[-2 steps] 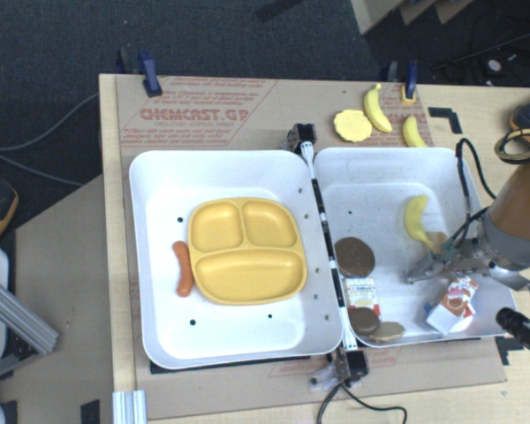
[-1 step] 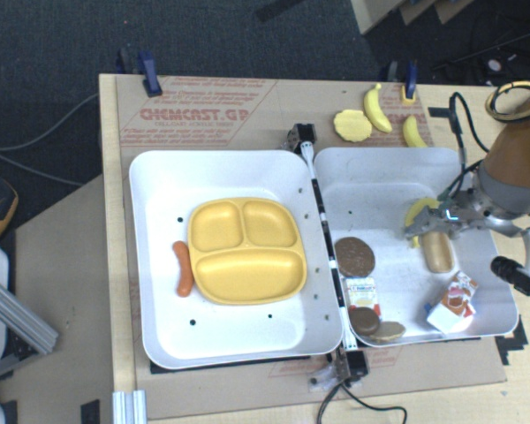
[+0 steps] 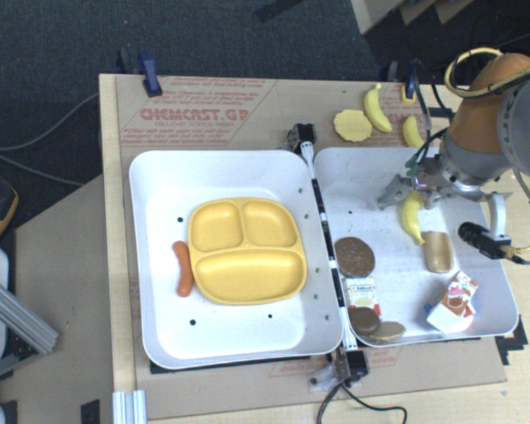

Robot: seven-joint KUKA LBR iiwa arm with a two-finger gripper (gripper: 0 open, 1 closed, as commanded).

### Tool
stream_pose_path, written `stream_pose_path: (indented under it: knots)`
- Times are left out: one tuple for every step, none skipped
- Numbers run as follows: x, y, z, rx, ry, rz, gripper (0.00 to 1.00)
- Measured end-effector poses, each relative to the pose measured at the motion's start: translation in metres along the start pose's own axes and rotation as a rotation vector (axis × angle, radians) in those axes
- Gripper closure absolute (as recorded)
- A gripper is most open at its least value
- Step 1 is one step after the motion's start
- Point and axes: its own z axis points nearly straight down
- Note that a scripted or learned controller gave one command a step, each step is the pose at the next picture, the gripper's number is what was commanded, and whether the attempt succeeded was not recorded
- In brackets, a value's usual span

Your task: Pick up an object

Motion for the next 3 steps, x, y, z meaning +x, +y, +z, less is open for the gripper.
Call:
stream_pose_path:
  knots:
    - [-0.004,-0.002,-0.01,0.001,-0.002,0.005,1.0]
    - [0.089,0.007,-0.14,-0.005,0.001,-0.001,1.0]
    - [0.143,0.005,-0.127,0.008,0.003,0.002,1.0]
